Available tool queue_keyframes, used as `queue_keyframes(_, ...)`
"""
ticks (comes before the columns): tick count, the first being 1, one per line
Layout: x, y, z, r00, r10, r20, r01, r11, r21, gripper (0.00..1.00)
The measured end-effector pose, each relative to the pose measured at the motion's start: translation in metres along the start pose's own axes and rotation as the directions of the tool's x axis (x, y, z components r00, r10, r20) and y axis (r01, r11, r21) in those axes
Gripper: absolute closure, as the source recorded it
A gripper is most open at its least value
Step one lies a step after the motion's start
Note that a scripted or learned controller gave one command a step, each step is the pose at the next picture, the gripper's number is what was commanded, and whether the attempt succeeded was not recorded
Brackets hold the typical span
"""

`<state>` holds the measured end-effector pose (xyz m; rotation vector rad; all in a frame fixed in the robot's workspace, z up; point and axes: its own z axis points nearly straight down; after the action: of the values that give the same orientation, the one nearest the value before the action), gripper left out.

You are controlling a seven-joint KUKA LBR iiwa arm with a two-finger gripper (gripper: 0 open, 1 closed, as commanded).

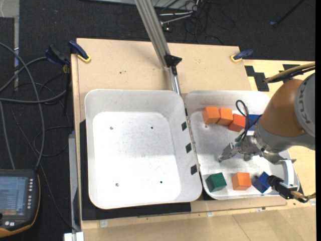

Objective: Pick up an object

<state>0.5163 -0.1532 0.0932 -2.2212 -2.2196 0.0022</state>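
We inspected the bench from left to right. The left bin [133, 149] held no objects that we could make out, only dark specks on its floor. In the right bin [200, 149] we found a green block [216, 181] near the front wall, an orange block [242, 181] just beside it to the right, and a blue block [261, 182] beyond that, close to the front right corner. Toward the back of the same bin lay a row of orange blocks [224, 116], touching or nearly so, with a blue piece [253, 119] partly hidden behind the arm. The gripper [229, 153] hung over the middle of the right bin, pointing leftward, between the rear row and the front row of blocks. Its fingers appeared slightly parted and we saw nothing held between them. In our judgement the nearest candidates were the green block and the orange block beside it, both lying toward the front wall from the fingertips, the green one slightly left of them. The wrist and arm [286, 119] covered the bin's right side, so we could not say what else lay there.
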Motion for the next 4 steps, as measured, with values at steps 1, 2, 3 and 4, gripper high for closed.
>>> queue_keyframes(1,0.0,0.001,-0.012,1.0,0.0,0.001,0.0,1.0,-0.005,1.0)
queue_keyframes(2,0.003,0.002,-0.055,1.0,-0.003,0.002,0.003,1.0,-0.008,1.0)
queue_keyframes(3,0.006,0.003,-0.119,1.0,-0.004,0.002,0.004,1.0,-0.01,1.0)
queue_keyframes(4,0.006,0.005,-0.166,1.0,-0.004,0.003,0.004,1.0,-0.009,1.0)
